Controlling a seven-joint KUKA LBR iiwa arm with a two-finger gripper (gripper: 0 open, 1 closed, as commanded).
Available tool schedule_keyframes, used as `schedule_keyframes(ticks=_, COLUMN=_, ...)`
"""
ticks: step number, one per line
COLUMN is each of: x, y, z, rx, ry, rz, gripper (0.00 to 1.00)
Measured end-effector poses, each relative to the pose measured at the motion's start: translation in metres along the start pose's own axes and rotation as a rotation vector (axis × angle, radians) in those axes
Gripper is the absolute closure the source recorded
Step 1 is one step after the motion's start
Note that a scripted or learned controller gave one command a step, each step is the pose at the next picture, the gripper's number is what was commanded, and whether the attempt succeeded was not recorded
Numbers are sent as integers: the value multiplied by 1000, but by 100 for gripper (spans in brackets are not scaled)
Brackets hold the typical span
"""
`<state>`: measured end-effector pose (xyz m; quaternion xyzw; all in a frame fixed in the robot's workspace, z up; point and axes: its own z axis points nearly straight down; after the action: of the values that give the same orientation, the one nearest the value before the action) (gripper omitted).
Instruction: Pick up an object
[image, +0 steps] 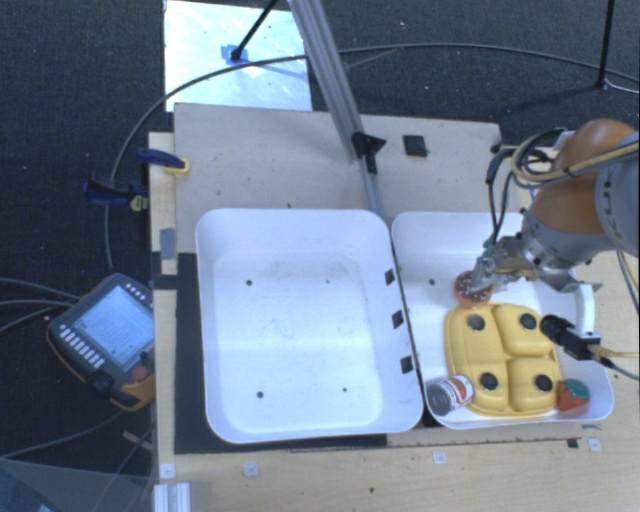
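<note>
Bench: two shallow white bins are set side by side on a pale board over dark carpet — the left bin is seen at nine o'clock of the right bin.
Gripper: it is lowered into the right bin, reaching in from three o'clock; whether it is spread or closed cannot be told, since the tip is small and blurred.
Likely target: a small round reddish object lies directly under the tip, apparently touching it, at twelve o'clock of the yellow tray.
Neighbours: a yellow moulded tray fills the near part of the bin; a small can lies on its side at the tray's seven o'clock; a red-orange item sits at its four o'clock.
Step in hand: the descent onto the round object is judged to be at or near its end — nothing is seen lifted yet.
Doing it well: the tip should be centred over the round object, kept off the tray's upper edge just beside it, closed fully before any rise, and raised straight up.
Risk: an off-centre closure could nudge the object against the tray.
</note>
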<state>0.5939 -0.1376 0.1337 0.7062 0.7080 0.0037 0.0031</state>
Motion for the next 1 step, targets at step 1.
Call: schedule_keyframes(ticks=1, x=4, y=-7, z=-56, rx=3, ry=-2, rz=-2, gripper=100)
